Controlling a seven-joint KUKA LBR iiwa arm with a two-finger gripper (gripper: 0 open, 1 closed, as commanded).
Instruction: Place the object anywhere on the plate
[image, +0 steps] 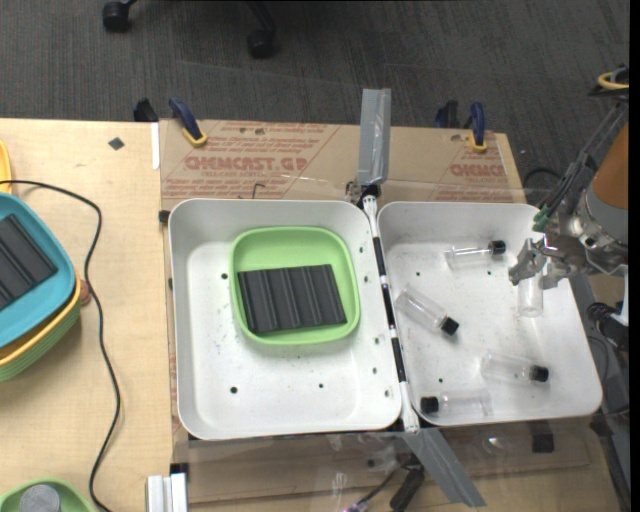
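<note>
The gripper (530, 272) seems clenched on a clear vial (529, 297) (hard to tell); carry it level over the green plate (293, 250).

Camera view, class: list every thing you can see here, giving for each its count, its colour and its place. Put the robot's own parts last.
Bins: two, white, side by side on the bench.
Plate: one, green, in the left bin, with a dark ribbed insert lying on it.
Vials: four loose ones, clear with black caps, lying scattered in the right bin; a fifth, a clear tube, stands between the gripper's fingers.
Cardboard sheet: one, brown, behind the bins, held by blue clamps.
Stacked dishes: teal on top, at the left edge.
Cable: one, black, across the wooden bench.
Gripper: one, metal, over the right bin's right side, shut on a vial.
</note>
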